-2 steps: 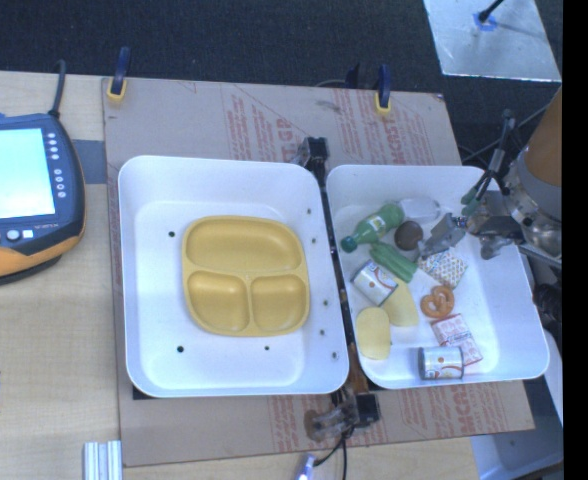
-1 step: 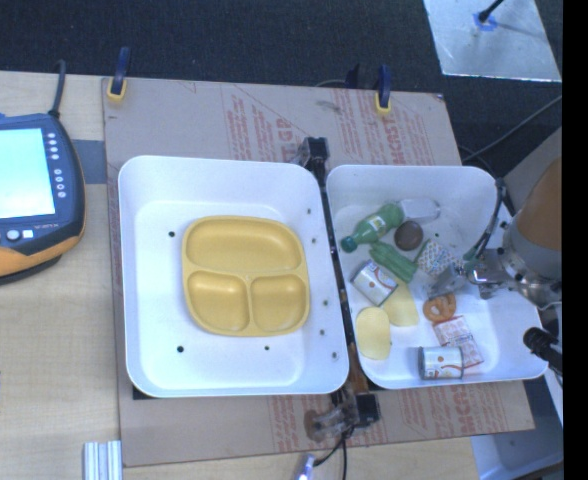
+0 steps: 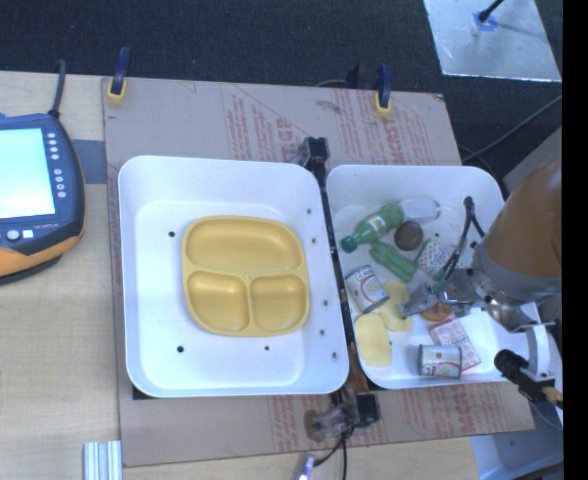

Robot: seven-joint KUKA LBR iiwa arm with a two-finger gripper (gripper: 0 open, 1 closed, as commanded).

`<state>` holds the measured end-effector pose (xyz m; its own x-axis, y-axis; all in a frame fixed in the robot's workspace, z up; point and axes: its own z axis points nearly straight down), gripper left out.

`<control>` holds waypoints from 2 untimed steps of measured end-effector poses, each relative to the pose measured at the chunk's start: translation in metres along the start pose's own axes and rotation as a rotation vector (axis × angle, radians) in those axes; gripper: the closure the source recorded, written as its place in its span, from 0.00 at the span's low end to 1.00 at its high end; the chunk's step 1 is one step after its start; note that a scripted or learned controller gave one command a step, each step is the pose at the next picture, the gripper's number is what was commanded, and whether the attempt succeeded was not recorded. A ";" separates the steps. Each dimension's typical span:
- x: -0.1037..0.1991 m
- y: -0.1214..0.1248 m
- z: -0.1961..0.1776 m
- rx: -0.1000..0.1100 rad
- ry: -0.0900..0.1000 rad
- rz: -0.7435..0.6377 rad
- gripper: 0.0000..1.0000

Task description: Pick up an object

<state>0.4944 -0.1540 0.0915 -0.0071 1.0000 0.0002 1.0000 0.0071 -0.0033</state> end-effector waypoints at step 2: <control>-0.001 0.000 -0.010 0.001 -0.002 -0.004 0.00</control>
<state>0.4945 -0.1553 0.1017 -0.0114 0.9999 -0.0014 0.9999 0.0114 -0.0042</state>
